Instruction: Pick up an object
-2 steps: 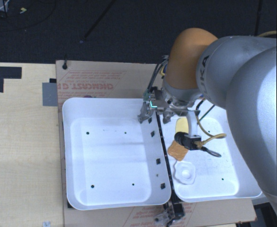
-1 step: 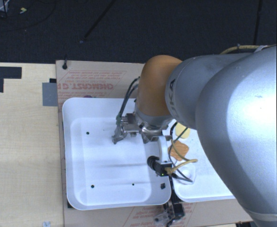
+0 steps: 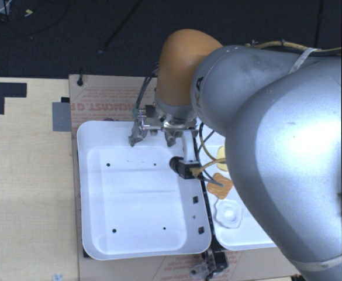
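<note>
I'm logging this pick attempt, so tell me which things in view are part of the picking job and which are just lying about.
Part of the job:
gripper, over the left bin's far rim
orange object in the right bin
white object in the right bin

Just lying about:
grey patch on the bench
dark shape on the bench

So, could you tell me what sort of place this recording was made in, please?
Most likely a robotics lab workcell rather than a home or shop. A grey industrial arm reaches over two shallow white bins set on a plywood bench, with loose cables lying on dark flooring behind.
</note>
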